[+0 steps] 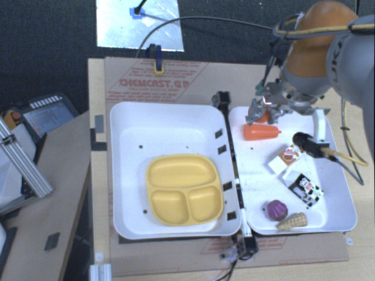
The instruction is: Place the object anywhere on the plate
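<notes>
A yellow plate [184,188] with three compartments lies in the left bin [129,122]. An orange carrot-shaped toy [262,132] lies on its side at the far left of the right bin [340,206]. My gripper [263,115] hangs directly over the carrot's far side. Its fingers [252,111] are spread apart, and a bit of orange shows between them. The carrot rests on the bin floor; nothing is lifted.
The right bin also holds a small white and orange box [286,157], a black-and-white carton [305,189], a purple ball-like toy [277,209] and a tan cone [293,220]. A black divider [229,157] runs between the bins. The arm [325,45] reaches in from the upper right.
</notes>
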You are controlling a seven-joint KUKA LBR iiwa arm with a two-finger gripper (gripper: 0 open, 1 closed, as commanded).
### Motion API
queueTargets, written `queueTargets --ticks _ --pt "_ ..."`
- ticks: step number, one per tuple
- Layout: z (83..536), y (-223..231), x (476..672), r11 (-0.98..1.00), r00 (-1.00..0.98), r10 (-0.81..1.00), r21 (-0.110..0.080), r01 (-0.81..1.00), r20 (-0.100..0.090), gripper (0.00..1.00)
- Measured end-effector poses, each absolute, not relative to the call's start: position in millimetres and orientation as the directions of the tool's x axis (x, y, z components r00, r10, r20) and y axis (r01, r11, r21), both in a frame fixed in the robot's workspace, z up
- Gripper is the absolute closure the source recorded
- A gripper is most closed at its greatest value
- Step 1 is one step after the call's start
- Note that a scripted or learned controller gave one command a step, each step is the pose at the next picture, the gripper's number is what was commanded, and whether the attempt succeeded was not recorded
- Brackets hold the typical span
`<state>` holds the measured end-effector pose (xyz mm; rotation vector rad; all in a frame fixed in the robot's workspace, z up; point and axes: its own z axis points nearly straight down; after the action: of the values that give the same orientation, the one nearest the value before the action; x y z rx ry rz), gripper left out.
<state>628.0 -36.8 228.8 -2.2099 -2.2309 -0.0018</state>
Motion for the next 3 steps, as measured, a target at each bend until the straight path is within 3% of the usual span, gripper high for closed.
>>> queueTargets --ticks 2,3 --pt "222.0 73.0 601.2 0.009 -0.009 1.000 -0.001 1.000 0.001 1.00" --pt "216.9 129.1 606.6 0.010 -0.010 1.000 0.002 1.000 0.003 1.00"
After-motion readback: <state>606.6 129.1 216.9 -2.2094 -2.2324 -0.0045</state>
